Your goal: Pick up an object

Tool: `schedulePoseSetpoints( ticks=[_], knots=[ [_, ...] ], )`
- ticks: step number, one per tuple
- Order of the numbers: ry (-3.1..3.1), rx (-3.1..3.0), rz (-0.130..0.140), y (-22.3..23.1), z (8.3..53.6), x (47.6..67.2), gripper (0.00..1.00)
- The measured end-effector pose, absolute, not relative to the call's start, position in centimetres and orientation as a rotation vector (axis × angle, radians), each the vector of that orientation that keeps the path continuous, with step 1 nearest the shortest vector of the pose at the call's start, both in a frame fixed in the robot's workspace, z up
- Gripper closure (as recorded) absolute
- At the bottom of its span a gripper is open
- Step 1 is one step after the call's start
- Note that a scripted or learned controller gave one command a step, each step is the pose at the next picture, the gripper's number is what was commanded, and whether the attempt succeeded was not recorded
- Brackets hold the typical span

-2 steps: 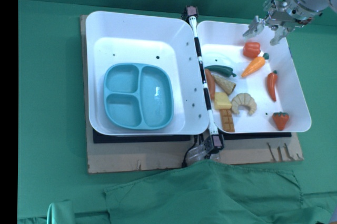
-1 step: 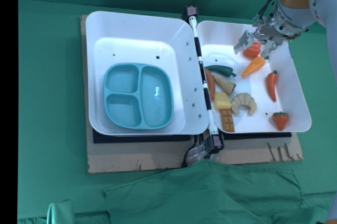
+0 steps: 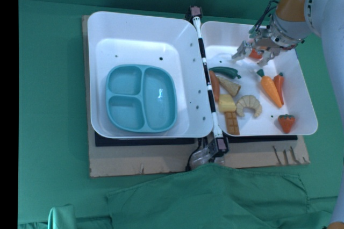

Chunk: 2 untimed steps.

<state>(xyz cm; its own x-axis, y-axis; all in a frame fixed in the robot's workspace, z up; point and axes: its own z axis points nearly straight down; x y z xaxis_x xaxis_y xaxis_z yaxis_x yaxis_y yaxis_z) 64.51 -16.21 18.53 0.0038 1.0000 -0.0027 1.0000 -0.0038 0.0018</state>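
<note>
Green cloth (image 3: pixel 215 195) lay nearest | hand (image 3: pixel 257 52) hovered spread over small red piece (image 3: pixel 255 54) in right bin (image 3: pixel 303 109) | advice: descend straight, centre fingers, clear carrot (image 3: pixel 269 89)

— What were the bins made of?
— The left bin (image 3: pixel 140 26) and the right bin (image 3: pixel 298 88) looked like smooth, glossy white plastic; the divided plate (image 3: pixel 141 99) was shiny teal plastic.
— And underneath?
— Matt green cloth (image 3: pixel 48 88) lay over the counter, with a rough brown cardboard sheet (image 3: pixel 140 160) under the bins.
</note>
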Motion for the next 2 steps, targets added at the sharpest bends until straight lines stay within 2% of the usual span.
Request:
schedulePoseSetpoints(
  ticks=[1, 2],
  knots=[
    [2.205, 2.219, 0.007, -16.4, 20.1, 64.7, 1.00],
    [2.210, 2.215, 0.010, -16.2, 26.9, 64.7, 1.00]
  ],
)
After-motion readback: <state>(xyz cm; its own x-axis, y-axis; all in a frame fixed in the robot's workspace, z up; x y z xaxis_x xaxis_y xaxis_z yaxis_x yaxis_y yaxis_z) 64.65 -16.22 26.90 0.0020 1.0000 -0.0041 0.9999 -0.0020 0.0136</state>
